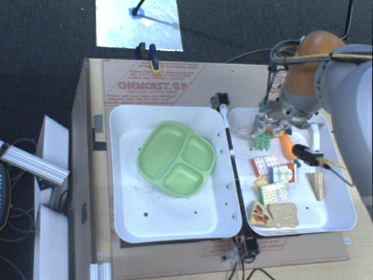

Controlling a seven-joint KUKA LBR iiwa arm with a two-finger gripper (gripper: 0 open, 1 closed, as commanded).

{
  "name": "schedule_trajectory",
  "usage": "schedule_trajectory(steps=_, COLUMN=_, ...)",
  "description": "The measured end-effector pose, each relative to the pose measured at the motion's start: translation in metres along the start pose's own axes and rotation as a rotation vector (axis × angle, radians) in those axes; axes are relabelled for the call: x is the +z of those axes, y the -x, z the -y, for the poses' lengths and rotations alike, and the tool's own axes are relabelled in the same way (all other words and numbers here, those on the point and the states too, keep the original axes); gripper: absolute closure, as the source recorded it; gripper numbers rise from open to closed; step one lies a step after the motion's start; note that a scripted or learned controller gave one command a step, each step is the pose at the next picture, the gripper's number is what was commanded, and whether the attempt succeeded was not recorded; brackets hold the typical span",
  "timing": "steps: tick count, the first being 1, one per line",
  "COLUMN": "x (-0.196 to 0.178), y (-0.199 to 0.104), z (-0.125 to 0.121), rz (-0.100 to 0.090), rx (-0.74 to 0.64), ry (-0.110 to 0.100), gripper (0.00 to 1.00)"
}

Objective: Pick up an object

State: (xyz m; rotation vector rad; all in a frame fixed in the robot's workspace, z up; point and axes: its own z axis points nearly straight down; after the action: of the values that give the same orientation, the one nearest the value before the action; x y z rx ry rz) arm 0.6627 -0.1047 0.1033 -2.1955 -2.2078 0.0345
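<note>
Even, bright overhead light; glare on the white bins (175,226) (slightly soft focus, grainy throughout).

This is a robotics lab or test cell, not a home. An industrial arm (344,80) in grey with an orange band reaches over a surface (169,80) covered in brown printed sheeting, with two white bins (125,214) set side by side. Loose cables (250,54) run across dark carpet (46,34). A metal plate (139,16) lies on the floor behind. Aluminium framing (35,165) stands to the left. Toy food (274,188) lies in the right bin, and a green divided plate (176,158) in the left.
</note>
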Motion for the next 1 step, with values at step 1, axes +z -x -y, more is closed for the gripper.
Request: schedule_trajectory(steps=1, x=-0.0800, y=-0.0951, z=0.0539, rz=0.003, rx=0.001, ry=0.039, gripper=1.00)
